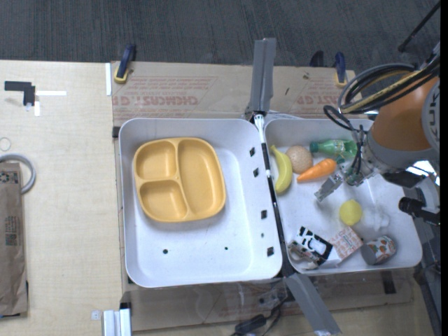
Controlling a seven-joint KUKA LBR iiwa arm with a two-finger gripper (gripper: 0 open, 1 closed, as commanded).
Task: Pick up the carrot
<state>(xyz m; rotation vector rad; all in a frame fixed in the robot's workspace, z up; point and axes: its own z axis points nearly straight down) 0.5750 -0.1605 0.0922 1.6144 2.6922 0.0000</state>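
An orange carrot (316,171) lies in the right bin (402,257), near its upper left, pointing left toward a beige ball. My gripper (332,185) hangs just right of and below the carrot's thick end, its grey fingers (326,190) angled down-left. Nothing shows between the fingers, and the carrot rests on the bin floor.
Around the carrot lie a yellow banana (282,169), a beige ball (299,159), a green bottle (333,146), a yellow lemon (351,212), a black-and-white packet (313,245), a pink packet (345,242) and a brown patterned item (379,248). The left bin (210,257) holds a yellow divided plate (180,179).
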